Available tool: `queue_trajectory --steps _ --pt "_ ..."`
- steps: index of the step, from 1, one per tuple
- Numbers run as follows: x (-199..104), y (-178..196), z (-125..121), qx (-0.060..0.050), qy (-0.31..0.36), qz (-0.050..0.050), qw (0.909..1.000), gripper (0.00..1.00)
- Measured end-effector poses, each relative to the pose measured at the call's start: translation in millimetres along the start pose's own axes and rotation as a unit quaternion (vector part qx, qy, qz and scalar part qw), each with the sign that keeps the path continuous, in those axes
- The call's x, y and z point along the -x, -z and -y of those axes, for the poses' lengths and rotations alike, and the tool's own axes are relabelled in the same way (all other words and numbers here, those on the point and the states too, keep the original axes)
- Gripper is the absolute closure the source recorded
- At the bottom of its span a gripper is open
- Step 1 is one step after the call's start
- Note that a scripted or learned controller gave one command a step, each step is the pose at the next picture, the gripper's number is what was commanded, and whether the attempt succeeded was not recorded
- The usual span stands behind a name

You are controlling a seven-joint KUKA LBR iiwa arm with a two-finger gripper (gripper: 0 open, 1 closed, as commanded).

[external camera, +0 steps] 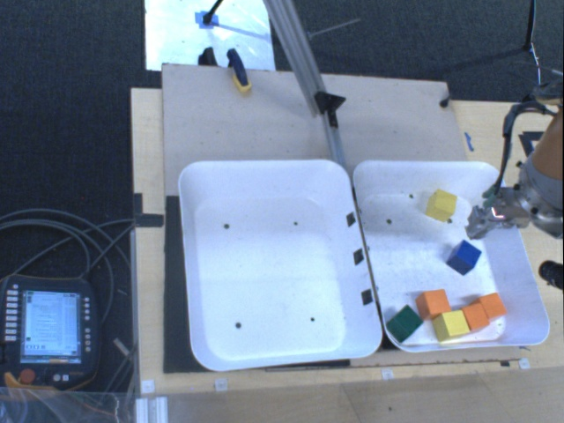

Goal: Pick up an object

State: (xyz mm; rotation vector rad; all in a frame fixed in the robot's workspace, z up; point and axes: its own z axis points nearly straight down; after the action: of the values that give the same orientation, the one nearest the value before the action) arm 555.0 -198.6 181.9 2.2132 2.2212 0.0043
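The right bin (pixel 414 183) holds several cubes. A yellow cube (pixel 441 205) lies near its back, and a blue cube (pixel 463 257) sits mid-right. A green cube (pixel 404 322), an orange cube (pixel 433 303), a second yellow cube (pixel 450 324) and two more orange cubes (pixel 484 310) cluster at the front. My gripper (pixel 486 221) hangs at the bin's right side, just above and right of the blue cube, with nothing seen between its fingers.
The left bin (pixel 198 192) stands beside the right one. A metal pole (pixel 295 38) slants over the bench's back. A teach pendant (pixel 44 329) with cables lies on the floor at left. A small yellow and black tool (pixel 238 70) rests at the back.
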Motion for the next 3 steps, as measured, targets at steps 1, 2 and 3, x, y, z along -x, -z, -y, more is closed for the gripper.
queue_trajectory --steps 1,2,3 --pt "-2 65 -4 0.002 0.001 0.000 1.0000 1.00" --pt "-2 71 -5 -0.001 0.000 0.000 1.0000 1.00" --pt "-58 81 3 -0.002 0.003 -0.002 1.0000 1.00"
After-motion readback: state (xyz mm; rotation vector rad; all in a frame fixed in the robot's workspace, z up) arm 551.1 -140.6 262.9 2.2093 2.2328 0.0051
